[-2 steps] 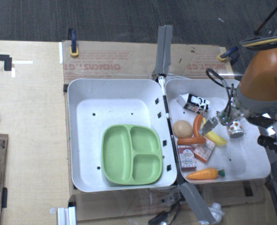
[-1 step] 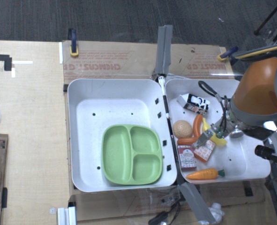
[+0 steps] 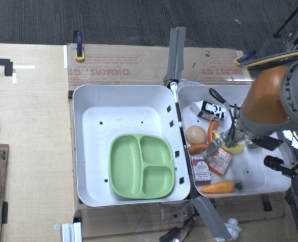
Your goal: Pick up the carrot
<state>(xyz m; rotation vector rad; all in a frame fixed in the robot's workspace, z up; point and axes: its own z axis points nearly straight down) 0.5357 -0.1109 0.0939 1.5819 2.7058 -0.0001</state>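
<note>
Carrot (image 3: 218, 187): orange, smooth, toy-like, with small dark green stub at its right end. Lying flat, long axis roughly left-right, tapered tip pointing left. Sits in right bin (image 3: 259, 183), close to its near wall, toward the near-left corner. Just below a small red-and-white packet (image 3: 200, 169), close to it, contact unclear. Fully visible, nothing resting on it. Free of the pincer (image 3: 217, 145), which is above the clutter further back in the same bin.
</note>
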